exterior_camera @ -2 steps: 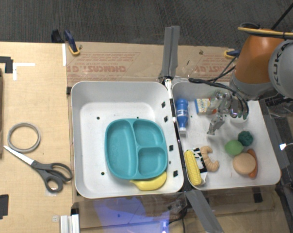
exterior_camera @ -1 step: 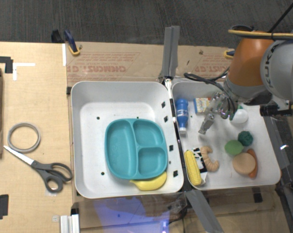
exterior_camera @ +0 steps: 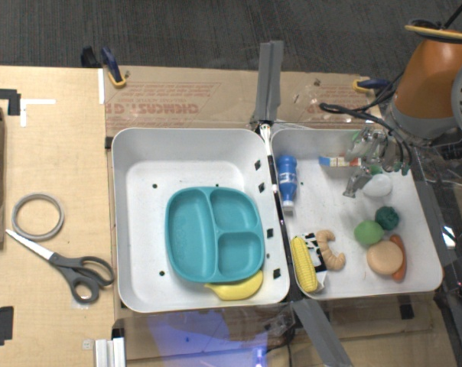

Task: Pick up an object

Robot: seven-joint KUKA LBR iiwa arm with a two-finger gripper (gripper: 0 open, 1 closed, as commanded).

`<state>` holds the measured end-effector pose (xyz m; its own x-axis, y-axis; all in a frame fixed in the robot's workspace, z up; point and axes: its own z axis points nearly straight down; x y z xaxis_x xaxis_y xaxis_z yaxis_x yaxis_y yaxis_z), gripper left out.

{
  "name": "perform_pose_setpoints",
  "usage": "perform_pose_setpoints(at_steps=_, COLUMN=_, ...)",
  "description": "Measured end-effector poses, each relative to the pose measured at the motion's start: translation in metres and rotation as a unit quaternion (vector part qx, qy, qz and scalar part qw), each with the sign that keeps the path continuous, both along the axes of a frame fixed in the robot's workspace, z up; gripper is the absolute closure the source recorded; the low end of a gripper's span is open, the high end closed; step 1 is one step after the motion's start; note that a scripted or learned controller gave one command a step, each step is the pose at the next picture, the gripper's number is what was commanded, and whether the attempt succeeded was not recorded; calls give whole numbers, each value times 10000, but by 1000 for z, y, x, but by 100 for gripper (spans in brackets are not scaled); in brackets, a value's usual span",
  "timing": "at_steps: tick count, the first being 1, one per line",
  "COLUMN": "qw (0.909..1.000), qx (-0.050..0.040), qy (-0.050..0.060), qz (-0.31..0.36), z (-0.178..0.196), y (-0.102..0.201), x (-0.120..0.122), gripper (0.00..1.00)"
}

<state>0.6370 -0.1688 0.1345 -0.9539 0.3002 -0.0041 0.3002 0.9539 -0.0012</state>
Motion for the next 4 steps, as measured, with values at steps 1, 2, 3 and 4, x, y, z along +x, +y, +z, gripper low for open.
perform_pose_setpoints(at_steps=1, qw=9994, qx=8, qy=9, qz=-341, z=-42, y=-23, x=-83, gripper=0)
perform_pose_setpoints(at_steps=2, qw=9995, qx=1, qy=-13, qz=-327, z=-32, y=-23, x=-81, gripper=100)
perform_pose_setpoints(at_steps=3, qw=9995, qx=2, qy=-12, qz=-326, z=-32, y=-23, x=-81, gripper=0)
perform_pose_setpoints(at_steps=4, qw=9986, qx=13, qy=16, qz=-529, z=-43, y=-20, x=-159, gripper=0)
